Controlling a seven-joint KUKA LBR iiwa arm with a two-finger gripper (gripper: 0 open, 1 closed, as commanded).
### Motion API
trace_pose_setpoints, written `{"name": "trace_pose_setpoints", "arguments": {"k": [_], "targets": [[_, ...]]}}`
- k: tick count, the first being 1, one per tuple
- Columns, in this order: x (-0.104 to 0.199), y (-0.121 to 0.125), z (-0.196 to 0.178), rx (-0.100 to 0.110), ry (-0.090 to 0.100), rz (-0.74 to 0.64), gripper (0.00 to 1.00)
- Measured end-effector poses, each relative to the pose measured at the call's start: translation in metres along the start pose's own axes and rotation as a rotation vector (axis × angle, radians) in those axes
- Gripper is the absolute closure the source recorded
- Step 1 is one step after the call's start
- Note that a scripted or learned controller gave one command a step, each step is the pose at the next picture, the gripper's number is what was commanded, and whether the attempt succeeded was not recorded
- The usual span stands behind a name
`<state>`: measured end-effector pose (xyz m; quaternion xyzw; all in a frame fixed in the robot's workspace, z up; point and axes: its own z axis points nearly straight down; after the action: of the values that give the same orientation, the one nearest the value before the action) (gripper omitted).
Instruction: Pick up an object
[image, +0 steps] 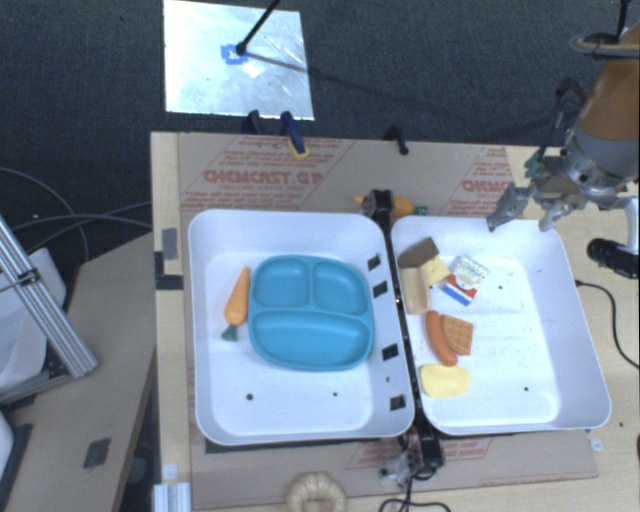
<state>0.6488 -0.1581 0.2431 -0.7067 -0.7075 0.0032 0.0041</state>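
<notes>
Dark carpet floor (80, 90) surrounds a cardboard-topped bench (330, 165), with a shiny metal sheet (238, 60) behind

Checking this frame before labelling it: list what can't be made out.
- Arm: cut off by the camera view's top and right edges.
- Small packet in the right bin: print too small to read.
- Brown piece: partly tucked against the bin wall, identity unclear.
- Tool: open, holding nothing.
</notes>
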Motion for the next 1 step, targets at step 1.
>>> {"name": "trace_pose_setpoints", "arguments": {"k": [1], "targets": [[0.0004, 0.0022, -0.0083, -0.012, -0.002, -0.002, 0.0]]}}
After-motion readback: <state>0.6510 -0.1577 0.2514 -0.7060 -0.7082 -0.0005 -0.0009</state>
